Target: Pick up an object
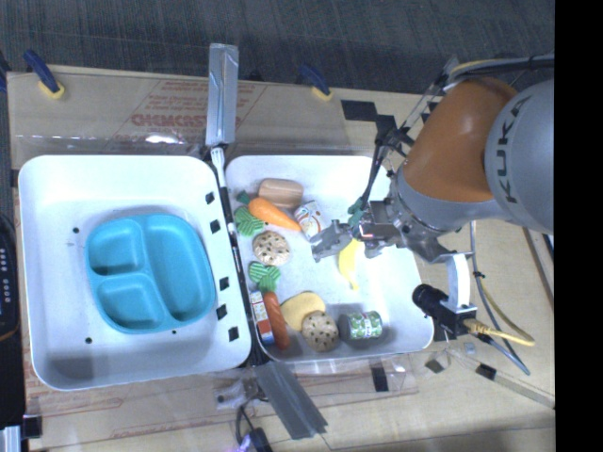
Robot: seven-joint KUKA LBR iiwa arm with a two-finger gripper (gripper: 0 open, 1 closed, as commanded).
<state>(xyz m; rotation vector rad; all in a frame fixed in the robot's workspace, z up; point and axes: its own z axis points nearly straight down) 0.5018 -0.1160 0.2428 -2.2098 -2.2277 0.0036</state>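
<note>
My gripper (345, 237) hangs over the middle of the right bin (400, 339), with the grey and orange arm reaching in from the right. A yellow banana (348, 266) lies just below and in front of it; whether they touch I cannot tell. Left of the gripper are a small white can (310, 219), an orange carrot (273, 215), a tan bread roll (281, 192) and a speckled cookie (270, 247). Nothing shows clearly held.
Along the right bin's front lie a red bottle (271, 316), a yellow lemon-like piece (301, 306), a second cookie (319, 330) and a green can (364, 326). Green leafy toys (265, 275) sit by the divider. The left bin (47, 205) holds a blue divided plate (151, 271).
</note>
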